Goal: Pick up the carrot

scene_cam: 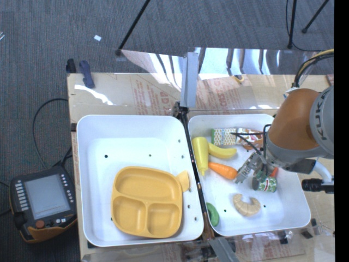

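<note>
I read this as the approach step: the claw is low in the right bin, but the carrot is not between its fingers. The carrot lies on the bin floor just to the claw's left, its thick end nearest the claw and its thin end pointing away toward the bin's left wall. From here I cannot tell whether the claw is spread or pressed together; the tips are small and dark against the white floor, and the wrist hides part of them.

Around the claw it is crowded. A can sits just to its right, nearly under the wrist. A banana lies beyond the carrot, up and to the left of the claw, and a yellow bottle stands farther left against the bin wall. A croissant rests below the claw, well apart from the carrot. A green thing lies down and left, near the bin corner. The yellow tray in the left bin is no concern.

Next, I judge the claw must shift a little left, centre over the carrot's thick part, and turn so its fingers straddle the carrot across its width, then descend. The risk I see is nudging the banana or can.
</note>
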Available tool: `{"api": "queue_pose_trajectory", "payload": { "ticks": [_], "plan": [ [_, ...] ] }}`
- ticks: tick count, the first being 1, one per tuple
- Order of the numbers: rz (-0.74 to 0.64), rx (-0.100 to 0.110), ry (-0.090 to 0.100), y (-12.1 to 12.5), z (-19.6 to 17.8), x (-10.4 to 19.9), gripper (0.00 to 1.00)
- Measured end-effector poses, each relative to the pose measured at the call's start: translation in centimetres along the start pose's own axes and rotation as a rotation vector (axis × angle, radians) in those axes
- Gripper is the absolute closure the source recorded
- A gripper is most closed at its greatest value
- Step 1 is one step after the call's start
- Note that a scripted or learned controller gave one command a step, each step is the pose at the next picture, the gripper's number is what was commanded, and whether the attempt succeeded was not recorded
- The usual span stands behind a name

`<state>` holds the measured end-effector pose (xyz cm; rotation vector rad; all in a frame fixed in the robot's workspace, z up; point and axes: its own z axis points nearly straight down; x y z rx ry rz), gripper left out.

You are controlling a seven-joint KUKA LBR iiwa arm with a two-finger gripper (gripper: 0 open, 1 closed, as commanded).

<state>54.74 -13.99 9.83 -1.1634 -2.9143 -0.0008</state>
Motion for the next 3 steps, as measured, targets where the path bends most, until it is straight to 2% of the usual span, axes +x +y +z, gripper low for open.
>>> {"api": "queue_pose_trajectory", "payload": {
  "ticks": [1, 2, 3],
  "plan": [
    [0.011, 0.005, -0.007, -0.8, 1.2, 8.1, 1.0],
    [0.385, -0.003, -0.003, 6.1, -8.9, 11.8, 1.0],
    [0.689, 0.002, -0.002, 11.2, -15.0, 16.2, 1.0]
  ]
}}
